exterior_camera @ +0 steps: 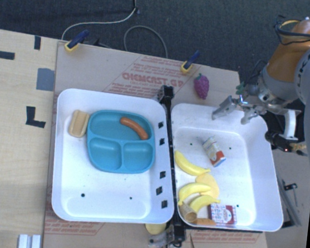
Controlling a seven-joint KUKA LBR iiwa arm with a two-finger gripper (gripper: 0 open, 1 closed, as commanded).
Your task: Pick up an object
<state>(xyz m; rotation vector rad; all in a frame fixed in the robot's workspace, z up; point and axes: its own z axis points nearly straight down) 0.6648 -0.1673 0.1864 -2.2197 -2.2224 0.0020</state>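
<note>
My claw (236, 110) hangs open and empty over the far rim of the right bin (266, 179), and the nearest thing, a small carton (214, 151), lies below-left of it on the bin floor, tilted diagonally.
</note>
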